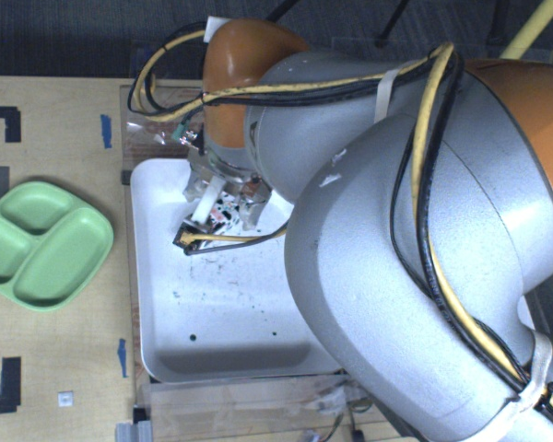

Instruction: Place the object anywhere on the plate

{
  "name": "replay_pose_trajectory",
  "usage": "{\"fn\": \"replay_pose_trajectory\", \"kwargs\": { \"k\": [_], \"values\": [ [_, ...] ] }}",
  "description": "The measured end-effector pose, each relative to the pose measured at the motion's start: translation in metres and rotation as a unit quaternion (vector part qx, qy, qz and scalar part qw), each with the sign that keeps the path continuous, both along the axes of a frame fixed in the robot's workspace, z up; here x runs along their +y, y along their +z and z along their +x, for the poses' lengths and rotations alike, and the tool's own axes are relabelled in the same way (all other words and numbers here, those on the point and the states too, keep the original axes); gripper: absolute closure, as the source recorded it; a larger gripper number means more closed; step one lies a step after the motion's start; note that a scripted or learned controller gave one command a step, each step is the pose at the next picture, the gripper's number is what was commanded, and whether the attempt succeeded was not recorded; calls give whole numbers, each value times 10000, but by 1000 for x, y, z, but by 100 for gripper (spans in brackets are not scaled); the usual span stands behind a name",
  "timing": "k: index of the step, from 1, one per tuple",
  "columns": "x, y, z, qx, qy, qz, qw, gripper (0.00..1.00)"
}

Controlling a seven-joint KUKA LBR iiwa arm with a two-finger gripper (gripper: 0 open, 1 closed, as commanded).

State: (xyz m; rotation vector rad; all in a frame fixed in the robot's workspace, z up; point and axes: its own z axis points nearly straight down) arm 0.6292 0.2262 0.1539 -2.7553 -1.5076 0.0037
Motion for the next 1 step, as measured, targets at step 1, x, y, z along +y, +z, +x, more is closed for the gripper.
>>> {"fn": "replay_pose_trajectory", "kwargs": {
  "k": [1],
  "values": [
    [-7,18,20,-10,515,0,9987,0]
  ]
}}
